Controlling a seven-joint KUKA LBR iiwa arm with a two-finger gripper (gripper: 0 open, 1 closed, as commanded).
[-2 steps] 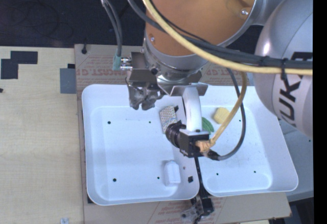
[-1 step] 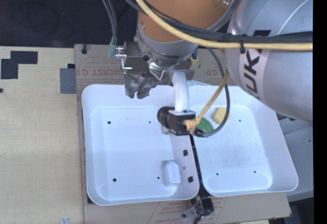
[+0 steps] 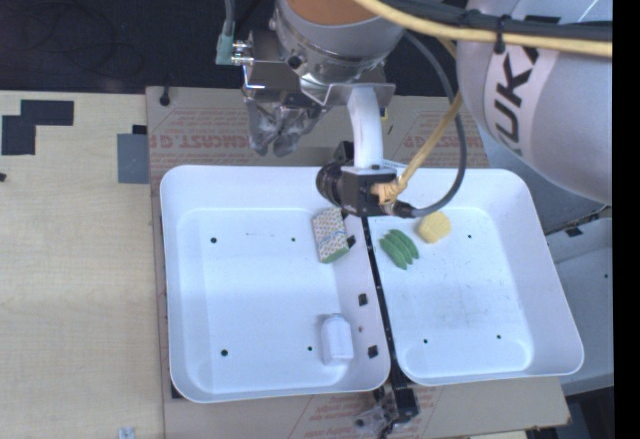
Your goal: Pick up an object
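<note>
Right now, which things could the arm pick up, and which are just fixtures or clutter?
Pickable:
sponge
green pea pod
yellow piece
white block

Not for picking:
left bin
right bin
yellow cable

camera view: fixed overhead | slanted down on both bins (image 3: 200,189) | arm (image 3: 540,57) looms close, right

Black letters "UK", cut off at the edge, are read on the grey arm housing (image 3: 535,77). Red print on the cardboard sheet (image 3: 200,137) stays illegible.
</note>
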